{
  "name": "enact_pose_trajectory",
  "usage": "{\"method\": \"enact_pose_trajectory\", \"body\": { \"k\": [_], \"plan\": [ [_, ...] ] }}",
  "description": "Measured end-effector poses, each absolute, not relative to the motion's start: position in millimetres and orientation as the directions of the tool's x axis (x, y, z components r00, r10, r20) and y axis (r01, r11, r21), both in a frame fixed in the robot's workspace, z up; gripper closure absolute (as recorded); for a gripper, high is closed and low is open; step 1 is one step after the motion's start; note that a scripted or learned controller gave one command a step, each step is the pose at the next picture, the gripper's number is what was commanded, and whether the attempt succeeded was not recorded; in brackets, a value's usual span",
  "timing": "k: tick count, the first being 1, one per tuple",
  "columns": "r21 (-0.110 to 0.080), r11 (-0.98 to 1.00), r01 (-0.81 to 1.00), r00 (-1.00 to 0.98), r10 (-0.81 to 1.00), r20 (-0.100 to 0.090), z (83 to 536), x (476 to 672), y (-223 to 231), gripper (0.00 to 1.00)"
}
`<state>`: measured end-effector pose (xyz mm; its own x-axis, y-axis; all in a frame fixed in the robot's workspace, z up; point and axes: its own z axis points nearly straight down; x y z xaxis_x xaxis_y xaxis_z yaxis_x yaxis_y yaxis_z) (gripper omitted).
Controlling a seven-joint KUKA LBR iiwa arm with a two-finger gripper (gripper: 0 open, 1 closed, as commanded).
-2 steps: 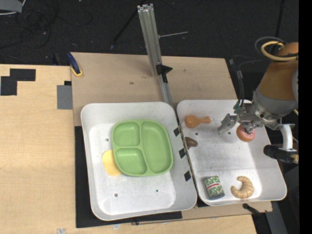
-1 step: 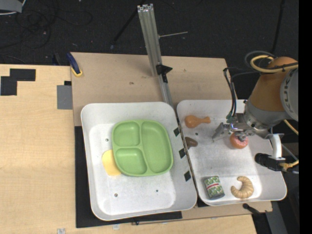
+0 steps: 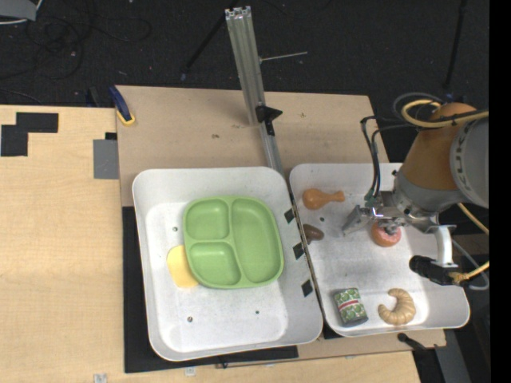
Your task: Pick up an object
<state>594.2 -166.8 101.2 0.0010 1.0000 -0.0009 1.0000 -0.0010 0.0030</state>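
From the overhead camera, the arm (image 3: 447,162) reaches in from the right over the right bin (image 3: 323,313), and its pincer (image 3: 382,218) hangs low just above a small reddish ball (image 3: 387,235), which lies near the bin's right side. Whether the pincer is open or closed I cannot tell; the metal parts blur together and nothing shows clearly gripped. Taking the ball as the landmark: a drumstick-shaped toy (image 3: 322,199) lies to its upper left, a small brown piece (image 3: 312,232) sits well to its left by the bin's wall, a green can (image 3: 350,306) lies below and left, and a croissant (image 3: 398,306) lies below it near the bin's lower edge. Far to the ball's left, in the left bin (image 3: 160,325), a green divided tray (image 3: 233,241) rests partly over a yellow piece (image 3: 180,268). The step in hand looks like the approach to a grasp on the ball. The next move likely calls for a straight descent centred on it, closing firmly, since a round toy may roll away.
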Motion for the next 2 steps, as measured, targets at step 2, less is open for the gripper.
{"method": "enact_pose_trajectory", "body": {
  "k": [2],
  "plan": [
    [0.003,-0.004,1.0,0.004,1.0,-0.001,172,595.2,-174,1.0]
  ]
}}
